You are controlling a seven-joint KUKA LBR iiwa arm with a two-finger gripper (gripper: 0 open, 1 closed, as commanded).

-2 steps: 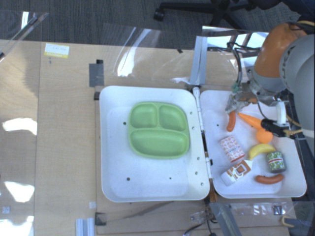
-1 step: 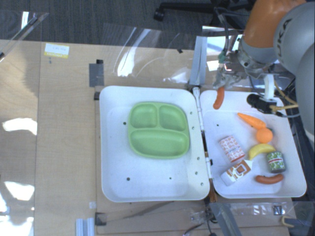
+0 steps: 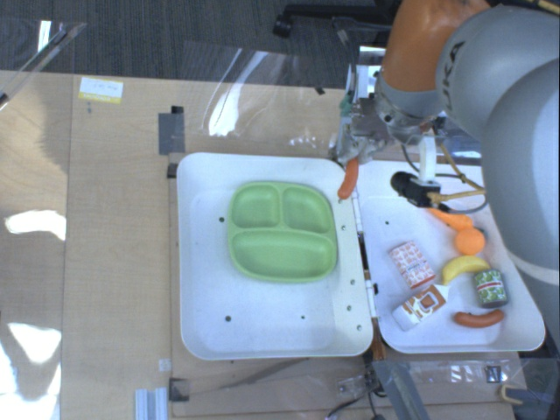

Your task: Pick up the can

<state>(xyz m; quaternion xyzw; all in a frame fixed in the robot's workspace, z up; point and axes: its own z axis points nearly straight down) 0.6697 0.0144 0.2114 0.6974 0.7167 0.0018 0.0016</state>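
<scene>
Gripper (image 3: pixel 353 157) at far edge between bins, clamped on orange sausage (image 3: pixel 348 180), can (image 3: pixel 490 288) in right bin (image 3: pixel 525 335).

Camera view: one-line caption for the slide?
Grey arm's gripper holds an orange sausage above the bins' divide; the small green-labelled can sits in the right white bin.

No legible text anywhere. Yellow sticker (image 3: pixel 101 89) on the desk (image 3: pixel 105 261), upper left: faint print, too small to read. Can (image 3: pixel 490 288) in the right bin (image 3: pixel 525 335): green label with red and white marks, no readable words. Red-and-white patterned packet (image 3: pixel 411 264) and small brown-and-white carton (image 3: pixel 418 308) in the same bin: printed graphics, lettering unresolved. Clear strip at the desk's front edge (image 3: pixel 472 374) carries dark marks, blurred, unreadable.
</scene>
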